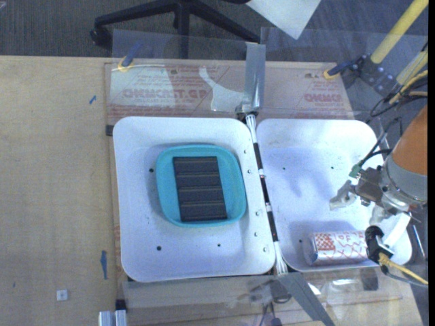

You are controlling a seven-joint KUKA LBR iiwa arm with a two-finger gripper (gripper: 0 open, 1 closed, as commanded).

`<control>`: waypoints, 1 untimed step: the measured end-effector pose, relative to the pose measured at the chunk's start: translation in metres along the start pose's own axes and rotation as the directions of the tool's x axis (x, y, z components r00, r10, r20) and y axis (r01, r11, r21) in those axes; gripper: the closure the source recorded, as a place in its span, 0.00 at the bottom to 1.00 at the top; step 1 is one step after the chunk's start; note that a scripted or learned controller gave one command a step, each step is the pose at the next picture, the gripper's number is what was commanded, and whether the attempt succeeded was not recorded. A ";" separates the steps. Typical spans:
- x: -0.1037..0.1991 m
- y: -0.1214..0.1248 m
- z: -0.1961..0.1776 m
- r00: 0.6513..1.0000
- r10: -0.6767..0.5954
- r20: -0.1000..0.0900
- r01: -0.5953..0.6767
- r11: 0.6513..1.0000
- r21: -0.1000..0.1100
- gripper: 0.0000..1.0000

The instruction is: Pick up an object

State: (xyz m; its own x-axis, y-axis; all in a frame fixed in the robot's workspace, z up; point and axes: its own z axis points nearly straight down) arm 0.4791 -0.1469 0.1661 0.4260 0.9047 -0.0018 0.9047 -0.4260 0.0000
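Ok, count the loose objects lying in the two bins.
2: a teal dish mid left bin, a red-patterned can on its side at the right bin near edge; gripper may hide more.

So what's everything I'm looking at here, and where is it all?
bins: two, white, side by side on the bench, left bin, right bin
dish: one, light blue, middle of the left bin
block: one, dark grey with ribs, lying in the dish
can: one, red-and-white pattern, on its side at the near edge of the right bin
chair: one, black base, on the floor beyond the bench
arm: one, orange band showing, over the right bin's right edge
gripper: one, just above the can
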 end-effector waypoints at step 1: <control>0.014 -0.007 0.038 0.965 -0.261 -0.003 0.261 0.965 0.003 0.00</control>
State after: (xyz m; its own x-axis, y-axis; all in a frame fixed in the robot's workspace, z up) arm 0.4788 -0.1308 0.1283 0.1755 0.9845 0.0009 0.9845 -0.1755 -0.0037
